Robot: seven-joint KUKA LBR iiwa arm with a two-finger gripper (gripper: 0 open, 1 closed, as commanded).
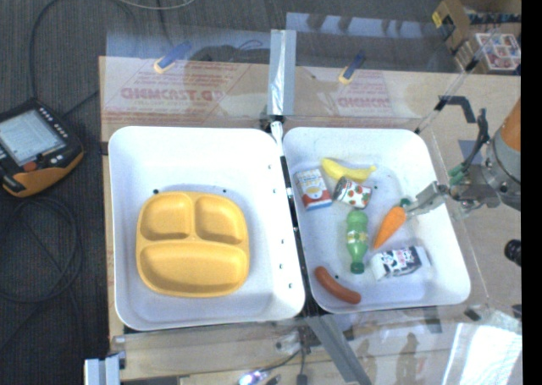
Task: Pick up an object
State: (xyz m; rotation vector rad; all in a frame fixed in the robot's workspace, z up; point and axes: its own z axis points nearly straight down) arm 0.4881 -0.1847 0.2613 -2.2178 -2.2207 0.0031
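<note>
The right bin (pixel 440 286) holds several toy foods. A yellow banana (pixel 347 170) lies at the back, with a red and white carton (pixel 313 189) and a red spotted can (pixel 354 194) just in front of it. A green bottle (pixel 356 239) lies mid-bin and an orange carrot (pixel 389 225) lies slanted to its right. Toward the front lie a black and white carton (pixel 398 261) and a brown sausage (pixel 337 284). My gripper (pixel 426 199) reaches in over the bin's right wall, its tip close to the carrot's green top. Nothing shows in its grasp.
The left bin (pixel 127 155) holds a yellow divided plate (pixel 193 242). A metal strip (pixel 280 74) runs back from the seam between the bins. A teach pendant (pixel 32 145) lies on the floor at far left. Cables hang by the arm (pixel 500 173) at right.
</note>
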